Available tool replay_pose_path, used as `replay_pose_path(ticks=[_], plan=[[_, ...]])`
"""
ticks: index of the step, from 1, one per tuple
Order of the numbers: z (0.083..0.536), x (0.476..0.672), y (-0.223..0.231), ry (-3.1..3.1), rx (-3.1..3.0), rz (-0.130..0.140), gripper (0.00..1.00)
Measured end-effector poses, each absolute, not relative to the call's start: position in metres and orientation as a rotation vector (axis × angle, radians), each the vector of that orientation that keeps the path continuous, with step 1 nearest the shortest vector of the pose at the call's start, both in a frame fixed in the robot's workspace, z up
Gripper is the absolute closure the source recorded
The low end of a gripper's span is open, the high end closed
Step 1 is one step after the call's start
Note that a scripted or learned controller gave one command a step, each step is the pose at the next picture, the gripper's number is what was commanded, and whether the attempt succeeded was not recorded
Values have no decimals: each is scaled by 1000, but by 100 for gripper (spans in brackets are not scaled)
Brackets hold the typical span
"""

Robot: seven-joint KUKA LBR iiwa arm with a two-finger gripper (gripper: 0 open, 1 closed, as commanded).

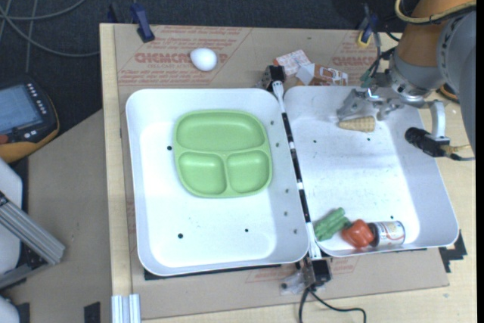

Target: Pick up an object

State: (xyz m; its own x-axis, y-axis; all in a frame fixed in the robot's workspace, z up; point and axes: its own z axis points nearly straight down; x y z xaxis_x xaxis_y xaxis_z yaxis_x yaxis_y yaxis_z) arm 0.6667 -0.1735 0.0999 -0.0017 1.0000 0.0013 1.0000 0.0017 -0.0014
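- Tan wedge point(358, 124) lying flat in the far part of the right bin point(423, 193), well apart from the other things there.
- Gripper point(366, 104) right over the wedge, at its far side; released or clenched, cannot tell.
- Green piece point(330, 224) and small bottle point(375, 233) with a red end, side by side at the near edge of the same bin.
- Green divided plate point(223, 153) in the left bin point(151, 193).
- White ball point(203, 58) and crumpled wrappers point(306, 69) on the bench point(151, 41) beyond the bins.

Fixed overhead slant over both bins point(144, 163)
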Motion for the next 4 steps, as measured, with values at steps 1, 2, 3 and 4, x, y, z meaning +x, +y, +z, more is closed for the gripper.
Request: replay_pose_path(ticks=[1,2,3,4], plan=[[167,637,-209,-2224,-2225,-1,0],[129,649,-188,-2221,-2219,1,0],[89,669,-210,-2219,-2218,-8,0],[99,670,-211,-2230,-2223,-7,100]])
